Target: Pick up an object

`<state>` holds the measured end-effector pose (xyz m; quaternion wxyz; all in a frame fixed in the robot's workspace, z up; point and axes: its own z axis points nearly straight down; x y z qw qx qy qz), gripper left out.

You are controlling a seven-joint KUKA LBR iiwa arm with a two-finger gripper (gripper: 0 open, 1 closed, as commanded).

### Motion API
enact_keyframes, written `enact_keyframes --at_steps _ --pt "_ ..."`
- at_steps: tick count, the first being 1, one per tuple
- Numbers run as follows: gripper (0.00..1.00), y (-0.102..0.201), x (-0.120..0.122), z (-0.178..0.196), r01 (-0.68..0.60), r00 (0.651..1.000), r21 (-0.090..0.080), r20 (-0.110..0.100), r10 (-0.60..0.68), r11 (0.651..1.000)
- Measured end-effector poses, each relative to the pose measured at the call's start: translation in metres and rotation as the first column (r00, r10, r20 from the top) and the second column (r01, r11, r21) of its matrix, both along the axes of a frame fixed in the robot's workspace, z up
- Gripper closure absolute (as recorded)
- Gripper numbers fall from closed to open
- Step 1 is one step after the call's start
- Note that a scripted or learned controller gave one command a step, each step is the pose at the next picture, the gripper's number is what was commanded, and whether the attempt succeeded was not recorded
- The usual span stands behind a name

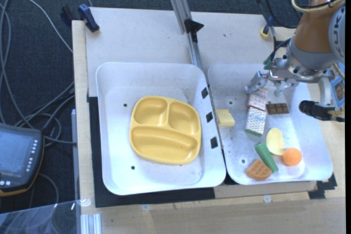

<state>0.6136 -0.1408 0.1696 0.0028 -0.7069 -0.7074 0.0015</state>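
I am seeing the gripper [269, 83] hovering over the right bin [233, 78], just above the carton [256, 113]; I cannot tell its opening. Nothing is showing in its grasp.

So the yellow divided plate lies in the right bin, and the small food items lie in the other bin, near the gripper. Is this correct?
Not quite. The camera view shows the yellow divided plate in the left bin, not the right one. The small food items lie in the right bin, near the gripper, as you said.
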Motion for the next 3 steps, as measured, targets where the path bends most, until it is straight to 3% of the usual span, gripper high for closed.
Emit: enact_keyframes --at_steps 1,2,3 --pt "0.00 0.008 0.005 -0.050 -0.001 1.000 0.000 0.000 0.001 1.000" --pt "1.00 0.008 0.007 -0.035 0.000 1.000 0.000 0.007 0.000 1.000" --pt "1.00 0.004 0.009 0.010 0.000 1.000 -0.003 0.012 0.000 1.000"
